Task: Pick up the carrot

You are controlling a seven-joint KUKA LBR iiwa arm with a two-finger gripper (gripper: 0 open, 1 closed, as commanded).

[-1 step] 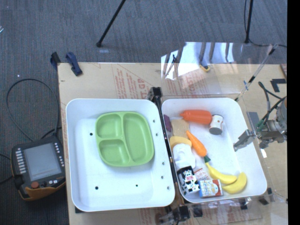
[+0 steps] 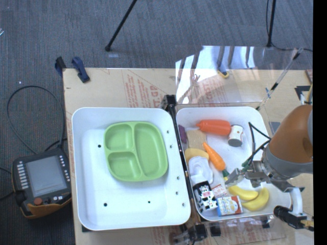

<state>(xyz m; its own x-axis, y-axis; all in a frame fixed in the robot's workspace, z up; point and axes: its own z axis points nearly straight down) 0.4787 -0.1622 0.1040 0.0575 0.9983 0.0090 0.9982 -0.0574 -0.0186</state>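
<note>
**Arm over the right bin, carrot lying free**

Counter (image 2: 127, 88) bearing two white bins. Left bin (image 2: 87, 188) holds a green divided plate (image 2: 136, 150). Right bin (image 2: 258, 117) holds mixed toy food. The arm (image 2: 292, 142) reaches in from the right, its claw (image 2: 236, 175) low over the bin; whether the claw is apart or together cannot be told. The carrot (image 2: 215, 156) lies slantwise mid-bin, just left of the claw, below a larger orange-red piece (image 2: 214, 127). Two bananas (image 2: 250, 195) lie near the front wall.

We are seeing bright, even daylight glaring off the clear panel (image 2: 240, 78); details are looking slightly soft.
</note>
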